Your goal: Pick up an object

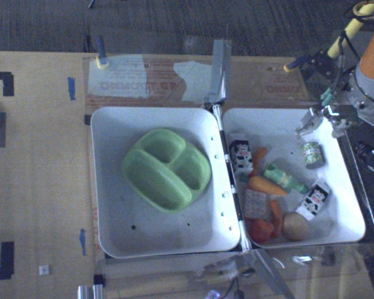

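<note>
My gripper (321, 120) hangs over the far right corner of the right bin (352, 195), at the end of my grey arm (368, 80), which enters from the right edge of the view. Two pale fingers (306, 124) spread apart, released, with nothing between them; white bin floor shows in the gap.

Objects, placed relative to my jaws:
- Small can (311, 154) with a greenish label: just below and nearest, lying apart from the fingers, not touched.
- Green packet (283, 178): farther below and to the left, tilted, resting against the carrot.
- Carrot (268, 186): below-left, lying slantwise across the middle of the bin.
- Black-and-white cow-print carton (314, 199): well below, near the bin's lower right.
- Second cow-print carton (240, 156): left of my jaws, close to the divider between the bins.
- Potato (294, 226): well below, by the near wall.
- Tomato (260, 230) and a second, smaller carrot (276, 215): lower left, touching each other, beside the potato.
- Flat pale packet (256, 202): between the large carrot and the tomato.

The left bin (109, 229), well to the left of my jaws, holds a green divided plate (166, 169) with three compartments, lying near its centre.
</note>
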Controlling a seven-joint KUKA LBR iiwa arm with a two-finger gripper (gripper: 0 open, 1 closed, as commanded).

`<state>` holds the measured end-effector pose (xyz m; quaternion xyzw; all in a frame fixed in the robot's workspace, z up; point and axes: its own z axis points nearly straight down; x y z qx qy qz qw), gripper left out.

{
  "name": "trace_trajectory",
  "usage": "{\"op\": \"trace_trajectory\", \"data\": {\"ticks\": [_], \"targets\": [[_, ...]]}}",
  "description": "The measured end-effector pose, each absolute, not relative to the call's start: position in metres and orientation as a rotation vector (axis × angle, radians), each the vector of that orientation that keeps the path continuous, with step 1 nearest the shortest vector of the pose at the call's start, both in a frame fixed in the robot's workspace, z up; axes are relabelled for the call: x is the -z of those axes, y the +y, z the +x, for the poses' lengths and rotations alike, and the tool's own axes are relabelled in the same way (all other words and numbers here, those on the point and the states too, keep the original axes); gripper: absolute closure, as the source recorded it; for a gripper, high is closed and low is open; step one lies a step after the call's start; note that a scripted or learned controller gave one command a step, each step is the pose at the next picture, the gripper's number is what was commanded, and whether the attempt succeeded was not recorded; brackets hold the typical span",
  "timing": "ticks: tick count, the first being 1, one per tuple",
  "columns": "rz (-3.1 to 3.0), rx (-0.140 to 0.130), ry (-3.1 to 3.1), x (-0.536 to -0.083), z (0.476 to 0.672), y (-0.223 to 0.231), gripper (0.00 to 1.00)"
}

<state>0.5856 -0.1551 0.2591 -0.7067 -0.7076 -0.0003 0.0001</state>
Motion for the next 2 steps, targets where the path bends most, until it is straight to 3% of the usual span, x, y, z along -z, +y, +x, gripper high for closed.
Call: {"op": "trace_trajectory", "data": {"ticks": [1, 2], "targets": [[-2.200, 0.000, -2.242, -0.147, 0.610, -0.171, 0.00], [-2.112, 0.025, -2.354, -0.116, 0.601, -0.195, 0.00]]}}
